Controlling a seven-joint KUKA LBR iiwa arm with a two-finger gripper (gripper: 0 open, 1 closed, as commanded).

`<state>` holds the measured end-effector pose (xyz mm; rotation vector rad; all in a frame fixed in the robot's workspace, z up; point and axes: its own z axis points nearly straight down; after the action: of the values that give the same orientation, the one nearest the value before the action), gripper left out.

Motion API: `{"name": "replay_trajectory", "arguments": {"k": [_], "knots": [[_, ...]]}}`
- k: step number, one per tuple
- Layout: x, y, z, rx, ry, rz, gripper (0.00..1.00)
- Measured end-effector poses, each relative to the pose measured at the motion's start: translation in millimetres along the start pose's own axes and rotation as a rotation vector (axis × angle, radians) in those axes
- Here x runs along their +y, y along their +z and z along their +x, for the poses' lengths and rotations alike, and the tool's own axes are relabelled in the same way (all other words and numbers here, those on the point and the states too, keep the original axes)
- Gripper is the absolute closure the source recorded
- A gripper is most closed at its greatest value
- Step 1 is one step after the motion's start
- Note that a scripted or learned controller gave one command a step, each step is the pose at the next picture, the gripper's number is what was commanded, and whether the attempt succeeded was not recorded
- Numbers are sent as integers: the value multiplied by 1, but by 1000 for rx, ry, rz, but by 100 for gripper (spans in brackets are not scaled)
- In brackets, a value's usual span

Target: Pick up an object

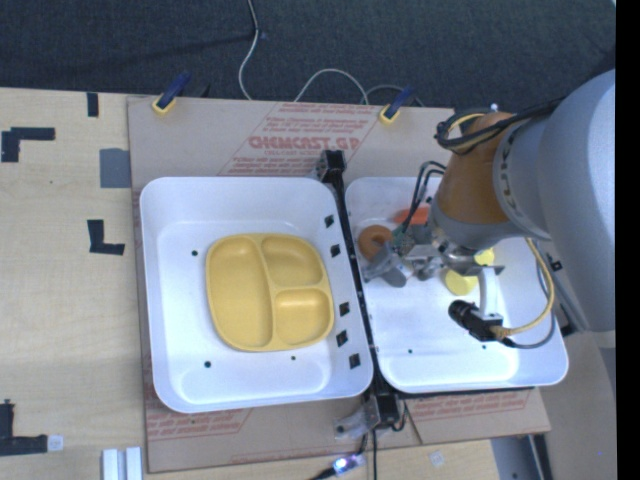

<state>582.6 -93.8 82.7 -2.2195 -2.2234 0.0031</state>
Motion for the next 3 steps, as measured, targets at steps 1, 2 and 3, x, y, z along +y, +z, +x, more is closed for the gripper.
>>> {"name": "replay_trajectory", "arguments": {"k": [1, 2, 3], "knots": [[1, -14, 0, 0, -1, -1, 100], [-1, -60, -7, 1, 1, -4, 100], [-4, -103, -3, 1, 0, -4, 100]]}}
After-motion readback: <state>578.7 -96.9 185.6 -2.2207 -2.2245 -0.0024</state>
